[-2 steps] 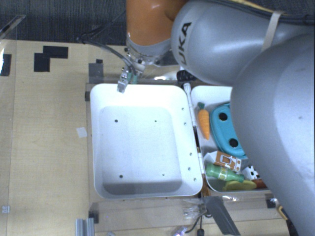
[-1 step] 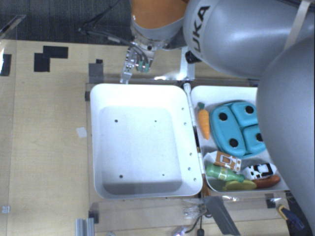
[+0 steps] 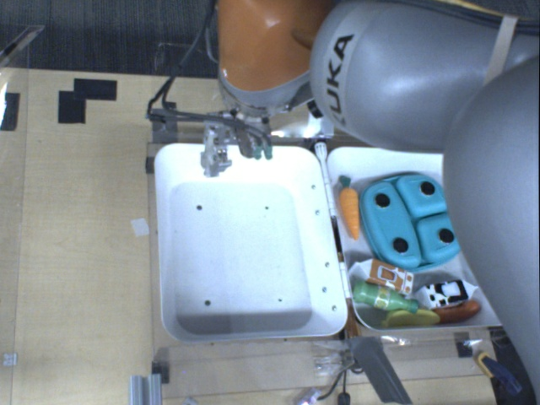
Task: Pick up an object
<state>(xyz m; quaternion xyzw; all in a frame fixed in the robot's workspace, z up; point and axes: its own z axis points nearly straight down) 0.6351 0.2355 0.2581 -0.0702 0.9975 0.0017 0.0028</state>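
Note:
My gripper [image 3: 235,149] hangs over the far rim of the left bin [image 3: 169,226], with its fingers spread open and nothing between them. The objects lie in the right bin [image 3: 341,163], apart from the gripper. Among them are an orange carrot [image 3: 349,213] by the bin's left wall and a large teal block [image 3: 411,220] with round holes. A green bottle [image 3: 379,295], a small brown and white carton [image 3: 391,277], a black and white toy cow [image 3: 445,293] and a reddish sausage [image 3: 461,312] lie near its front edge.
The arm's grey body [image 3: 439,74] and orange band [image 3: 257,32] cover the far right of the bench and part of the right bin. Pale wooden bench top [image 3: 76,226] stretches left of the bins. Cables and a bracket [image 3: 371,369] sit at the front.

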